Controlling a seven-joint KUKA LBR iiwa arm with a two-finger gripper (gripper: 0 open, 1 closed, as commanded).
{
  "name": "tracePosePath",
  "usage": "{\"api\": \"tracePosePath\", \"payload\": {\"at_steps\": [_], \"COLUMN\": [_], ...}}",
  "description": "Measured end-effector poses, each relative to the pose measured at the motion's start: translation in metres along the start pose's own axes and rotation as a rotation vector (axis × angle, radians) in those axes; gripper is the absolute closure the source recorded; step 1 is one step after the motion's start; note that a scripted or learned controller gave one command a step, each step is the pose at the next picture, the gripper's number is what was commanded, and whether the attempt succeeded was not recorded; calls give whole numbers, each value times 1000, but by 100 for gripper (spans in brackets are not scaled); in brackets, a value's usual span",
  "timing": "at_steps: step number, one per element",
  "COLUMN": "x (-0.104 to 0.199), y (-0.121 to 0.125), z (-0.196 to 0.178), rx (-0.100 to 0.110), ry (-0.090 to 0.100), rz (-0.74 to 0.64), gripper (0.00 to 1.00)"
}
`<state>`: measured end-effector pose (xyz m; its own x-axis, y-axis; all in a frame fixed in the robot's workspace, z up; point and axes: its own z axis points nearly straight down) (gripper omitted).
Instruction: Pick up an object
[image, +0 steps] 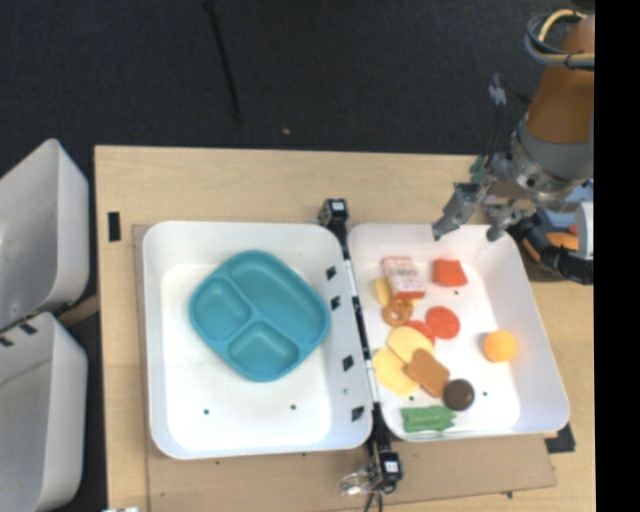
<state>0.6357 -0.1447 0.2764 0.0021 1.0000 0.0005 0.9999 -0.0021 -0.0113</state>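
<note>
Wood bench (120, 300), 2 white bins. Hand (467, 222) wide open, holds nothing, above right bin (535, 330). Orange ball (499, 346) prob light, smooth, rolls; grab across middle.

Landmark: orange ball (499, 346) in right bin (540, 360). Bare floor right of the ball and behind it toward the far rim, good descent room. Left of the ball it's crowded: red disc (442, 323), yellow pieces (402, 357), brown slab (428, 371), dark round piece (459, 394), green block (428, 419), all touching or nearly so. Far left, teal tray (259, 313) fills the middle of the left bin (160, 400); margins around it are free.
</note>
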Motion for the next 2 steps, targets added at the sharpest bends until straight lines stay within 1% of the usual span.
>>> {"api": "tracePosePath", "payload": {"at_steps": [1, 2], "x": [0, 5], "y": [2, 0], "z": [-7, 37], "rx": [-11, -9], "ry": [-1, -2], "rz": [-2, -2], "gripper": [0, 0]}}
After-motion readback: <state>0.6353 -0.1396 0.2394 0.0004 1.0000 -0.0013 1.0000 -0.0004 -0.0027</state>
